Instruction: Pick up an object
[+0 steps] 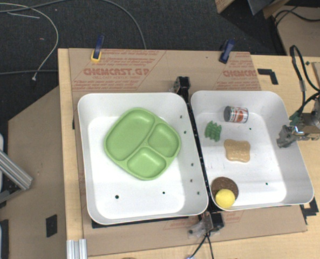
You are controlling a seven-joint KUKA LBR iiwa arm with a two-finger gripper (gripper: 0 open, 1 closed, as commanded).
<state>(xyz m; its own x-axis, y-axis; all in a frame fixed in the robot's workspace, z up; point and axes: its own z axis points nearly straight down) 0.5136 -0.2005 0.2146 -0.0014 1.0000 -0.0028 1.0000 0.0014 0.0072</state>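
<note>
The right bin [273,161] holds a small red and white can [236,114] lying on its side near the back. A green knobbly toy [213,130] lies to the can's front left. A tan bread-like piece [238,150] rests in the middle. A yellow ball [225,198] sits on a brown disc [224,186] in the near left corner. My gripper [287,136] hangs at the bin's right rim, apart from all of these, with nothing seen in it.
The left bin [95,144] bears a green divided plate [142,143] in its middle. A black divider [195,139] runs between the bins. Blue clamps [97,47] hold the cardboard bench at the back. Cables hang by the arm at the right.
</note>
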